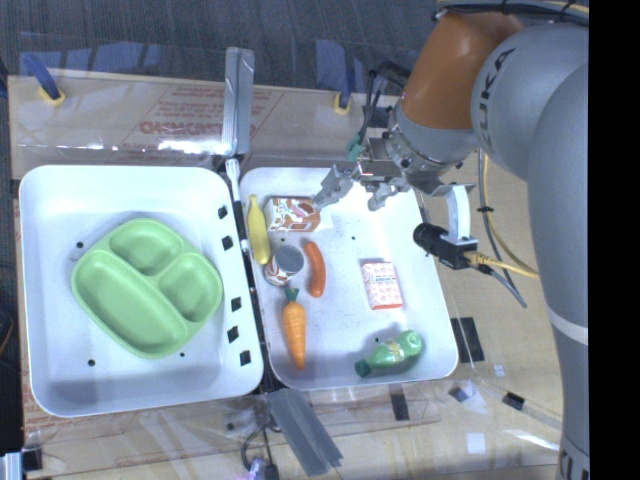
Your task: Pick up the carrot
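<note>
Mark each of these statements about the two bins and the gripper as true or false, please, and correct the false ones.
1. The carrot lies in the right bin. True.
2. The gripper holds the carrot. False: it is open over the bin's far end, with nothing between its fingers.
3. The green plate is in the left bin. True.
4. The green bottle lies on the plate. False: it lies in the right bin, near the front corner.
5. The banana lies along the right bin's left wall. True.

Carrot (294, 333) (right bin (430, 298)), gripper (352, 190) apart
</note>
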You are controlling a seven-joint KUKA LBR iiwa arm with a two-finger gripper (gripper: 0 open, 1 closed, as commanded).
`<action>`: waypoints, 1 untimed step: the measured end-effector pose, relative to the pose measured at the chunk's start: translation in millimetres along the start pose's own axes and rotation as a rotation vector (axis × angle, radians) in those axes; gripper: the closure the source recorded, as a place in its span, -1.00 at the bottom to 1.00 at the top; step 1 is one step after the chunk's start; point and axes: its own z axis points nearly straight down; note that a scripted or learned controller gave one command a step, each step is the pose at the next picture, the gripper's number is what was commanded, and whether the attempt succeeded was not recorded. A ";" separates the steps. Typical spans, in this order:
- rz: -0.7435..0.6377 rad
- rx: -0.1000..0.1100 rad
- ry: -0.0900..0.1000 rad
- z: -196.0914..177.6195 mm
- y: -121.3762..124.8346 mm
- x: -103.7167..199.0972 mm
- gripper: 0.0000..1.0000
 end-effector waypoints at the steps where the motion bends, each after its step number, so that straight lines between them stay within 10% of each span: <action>1: -0.232 -0.001 0.002 118.3 -58.1 2.4 -1.00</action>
